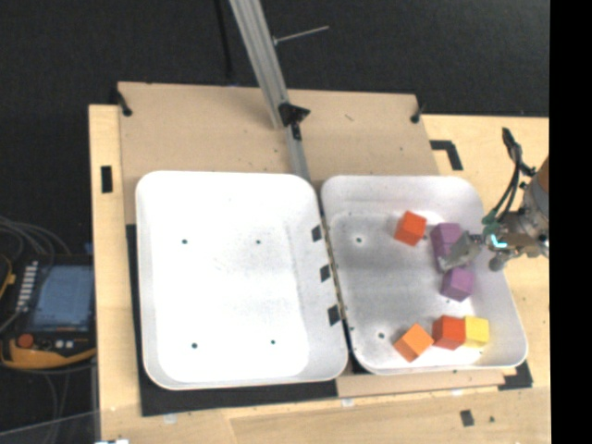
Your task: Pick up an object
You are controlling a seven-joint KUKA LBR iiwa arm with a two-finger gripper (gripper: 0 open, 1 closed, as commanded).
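gripper (479, 248) at right bin's edge, purple blocks (450, 257) just left.

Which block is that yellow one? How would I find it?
Look in the right-hand white bin, at the corner nearest the camera on its right side. Three blocks sit in a row there; the yellow block ends the row on the right, touching a red block.

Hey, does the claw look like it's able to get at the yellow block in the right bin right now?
Probably yes. The yellow block sits near the right bin's front right corner, uncovered from above. The claw hovers near the purple blocks, just behind. A red block touching its left side could crowd a finger.
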